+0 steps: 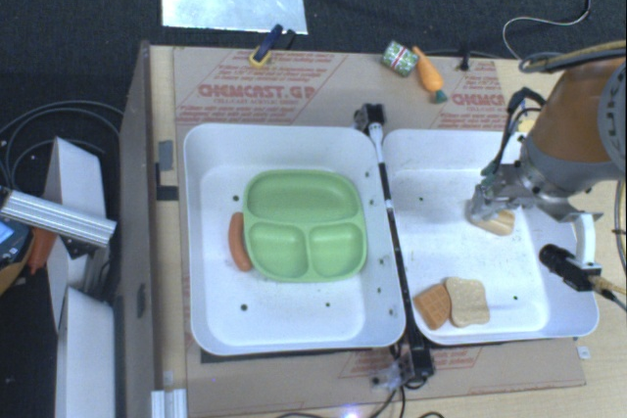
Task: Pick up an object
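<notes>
Biggest thing first: the bench (pixel 323 83), cardboard printed CHEMCAST, sits on dark carpet with cables trailing round it. On it are the left bin (pixel 211 240) and the right bin (pixel 441 162), side by side. The arm (pixel 578 127) comes in from the right and drops its gripper (pixel 487 208) into the right bin. A green divided plate (pixel 304 225) sits well off from the fingers in the other bin, an orange sausage (pixel 237 242) beside it. Two toast pieces (pixel 453 302) lie near the fingers, toward the front. A pale chunk (pixel 496 223) sits touching or just under the fingertips, probably the target since the gripper's parked right on it. Can't tell if they're apart or closed.
</notes>
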Motion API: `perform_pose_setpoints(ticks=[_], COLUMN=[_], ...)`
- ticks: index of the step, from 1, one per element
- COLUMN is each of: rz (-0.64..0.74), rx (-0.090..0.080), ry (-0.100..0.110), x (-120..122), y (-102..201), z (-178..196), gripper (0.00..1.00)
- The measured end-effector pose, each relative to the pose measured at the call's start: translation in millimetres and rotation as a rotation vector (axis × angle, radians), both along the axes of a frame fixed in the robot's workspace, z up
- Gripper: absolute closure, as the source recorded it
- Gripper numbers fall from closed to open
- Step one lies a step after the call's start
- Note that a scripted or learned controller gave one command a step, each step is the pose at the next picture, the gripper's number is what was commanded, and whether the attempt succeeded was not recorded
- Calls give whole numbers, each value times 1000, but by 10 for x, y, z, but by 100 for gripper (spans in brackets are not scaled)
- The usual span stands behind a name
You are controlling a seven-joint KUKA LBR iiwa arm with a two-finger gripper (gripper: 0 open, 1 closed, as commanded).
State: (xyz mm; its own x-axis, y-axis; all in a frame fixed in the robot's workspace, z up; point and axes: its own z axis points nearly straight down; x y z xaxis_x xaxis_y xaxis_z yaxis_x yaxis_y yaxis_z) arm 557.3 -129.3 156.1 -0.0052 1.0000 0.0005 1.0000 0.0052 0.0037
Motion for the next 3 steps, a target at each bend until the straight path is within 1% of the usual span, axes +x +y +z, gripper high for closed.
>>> perform_pose_setpoints(ticks=[1,2,3], rz=[-4,-1,-1], rx=[-3,-1,-1], ry=[1,2,1], x=[30,372,374], y=[-571,-380,-384], z=[347,-25,-20], gripper=[100,100,0])
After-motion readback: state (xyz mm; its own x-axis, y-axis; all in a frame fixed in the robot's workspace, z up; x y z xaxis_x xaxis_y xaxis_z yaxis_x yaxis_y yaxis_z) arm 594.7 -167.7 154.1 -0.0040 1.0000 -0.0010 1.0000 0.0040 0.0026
